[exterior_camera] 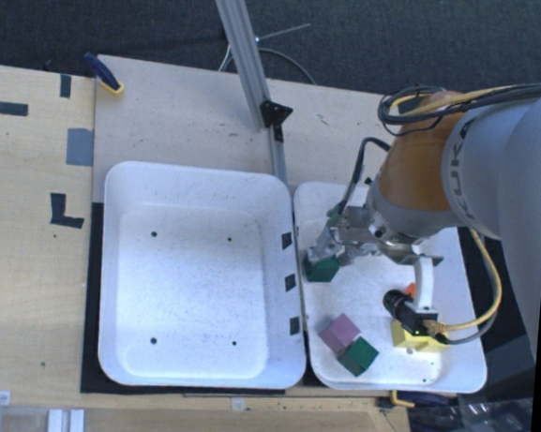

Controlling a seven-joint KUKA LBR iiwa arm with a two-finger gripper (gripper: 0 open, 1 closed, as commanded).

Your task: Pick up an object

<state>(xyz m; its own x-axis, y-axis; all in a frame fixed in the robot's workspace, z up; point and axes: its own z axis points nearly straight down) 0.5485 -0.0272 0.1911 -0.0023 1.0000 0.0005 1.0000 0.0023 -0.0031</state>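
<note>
Pale wood counter [24,236], dark carpet beyond. Two white bins side by side: left bin [114,197], right bin [369,299]. Tool [329,251] hangs over right bin, close to wall shared with left bin. Dark green block [321,270] in right bin just below tool, touching or nearly. Tool open or closed: cannot tell. Mauve block [339,331] and second green block [359,356] touching each other near right bin's front rim.
</note>
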